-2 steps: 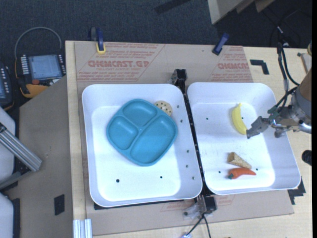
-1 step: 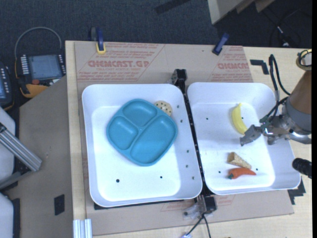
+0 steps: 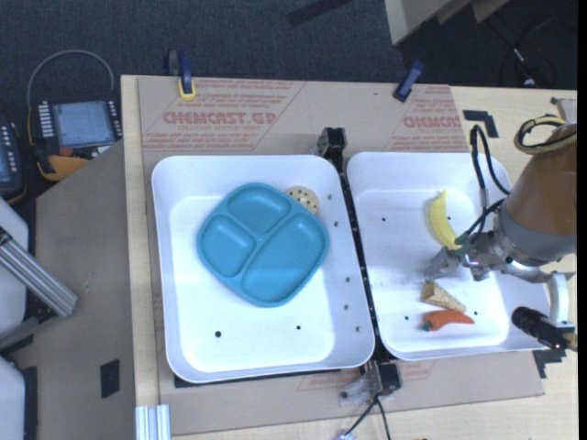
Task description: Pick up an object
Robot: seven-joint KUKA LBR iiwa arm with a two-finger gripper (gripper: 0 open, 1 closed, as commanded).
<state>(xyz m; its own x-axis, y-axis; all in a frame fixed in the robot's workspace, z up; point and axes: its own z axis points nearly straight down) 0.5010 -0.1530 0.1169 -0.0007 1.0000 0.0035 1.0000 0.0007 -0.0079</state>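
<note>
My claw [image 3: 451, 262]: low in the right bin [image 3: 394, 246], reaching in from the right; I cannot tell from here how it is set, as my wrist covers much of it.
Nearest thing: the tan wedge [image 3: 442, 293], lying on the bin floor just below my claw in this view, toward the bench's front edge.
Wedge's long axis: roughly left to right, thick end left, taper to the right.
Red pepper [image 3: 447, 320]: just beyond the wedge, also lying left to right, near the bin's front wall.
Banana [image 3: 442, 218]: just beside my claw on the far side, long axis running front to back, slightly curved.
What the move turns on: my judgement is a short shift toward the front puts me over the wedge; the banana is about as close the other way.
Left bin [image 3: 183, 273]: blue divided plate [image 3: 263, 243] with a cookie [image 3: 302, 197] touching its far edge, well apart from me.
Writing: the board [image 3: 275, 108] under the bins reads "CHEMCAST G P" in red, repeated in part to the right.
</note>
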